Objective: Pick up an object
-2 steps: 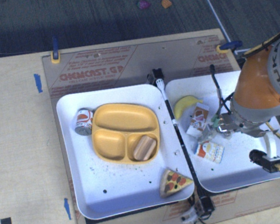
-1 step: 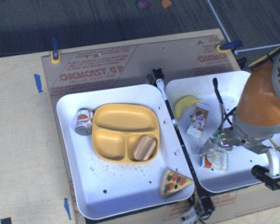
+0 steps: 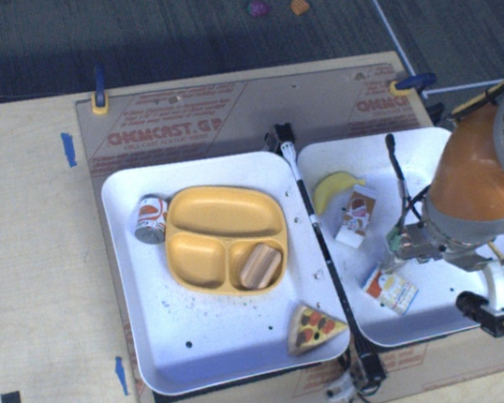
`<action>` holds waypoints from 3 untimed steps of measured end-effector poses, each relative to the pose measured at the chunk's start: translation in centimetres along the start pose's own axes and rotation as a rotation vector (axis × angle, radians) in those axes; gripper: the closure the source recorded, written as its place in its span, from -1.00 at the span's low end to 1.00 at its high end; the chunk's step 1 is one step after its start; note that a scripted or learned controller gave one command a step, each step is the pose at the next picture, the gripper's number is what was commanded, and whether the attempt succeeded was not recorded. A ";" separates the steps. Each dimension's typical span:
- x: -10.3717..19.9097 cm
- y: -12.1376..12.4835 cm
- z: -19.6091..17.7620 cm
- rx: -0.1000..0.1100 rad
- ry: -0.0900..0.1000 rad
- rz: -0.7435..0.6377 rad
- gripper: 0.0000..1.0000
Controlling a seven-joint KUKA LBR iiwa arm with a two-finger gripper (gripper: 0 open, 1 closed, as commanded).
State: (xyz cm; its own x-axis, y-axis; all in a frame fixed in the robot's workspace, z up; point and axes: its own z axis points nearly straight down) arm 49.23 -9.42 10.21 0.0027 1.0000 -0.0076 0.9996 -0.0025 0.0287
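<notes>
STEP: approach, nothing gripped | GRIPPER (image 3: 399,253): low in right bin (image 3: 440,313), jaws' state cannot be told (wrist hides them) | TARGET: small carton (image 3: 394,289) just beside | NEXT: centre over carton, descend.

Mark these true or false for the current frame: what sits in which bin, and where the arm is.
1. The yellow divided tray lies in the left bin. True.
2. The slice of toy pizza lies inside the tray. False: it lies on the bin floor near the bin's front right corner, outside the tray.
3. The can lies in the right bin. False: it lies in the left bin, against the tray's left end.
4. The banana lies in the right bin. True.
5. The arm is over the left bin. False: it is over the right bin, wrist near two small cartons.
</notes>
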 end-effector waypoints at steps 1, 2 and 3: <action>0.0 0.0 0.0 0.000 0.000 0.001 -1.00; 0.2 -0.7 1.2 0.009 0.006 -0.003 -1.00; -0.2 -0.7 1.2 0.011 0.011 -0.007 -1.00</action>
State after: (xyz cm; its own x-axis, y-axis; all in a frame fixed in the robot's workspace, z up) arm 48.57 -9.66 9.04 -0.0041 1.0000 0.0030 0.9998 0.0040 0.0182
